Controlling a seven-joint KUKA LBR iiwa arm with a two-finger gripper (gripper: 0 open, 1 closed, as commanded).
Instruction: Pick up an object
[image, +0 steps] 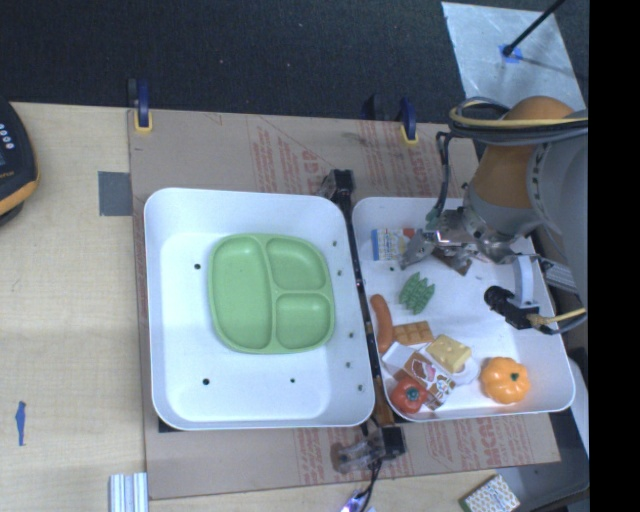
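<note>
You cannot tell if the fingers of the gripper are apart or together; they hang over the far part of the right bin. Just below them lies a small green toy. Nearer to you are a sausage and an orange pumpkin. The left bin carries a green divided plate.
</note>
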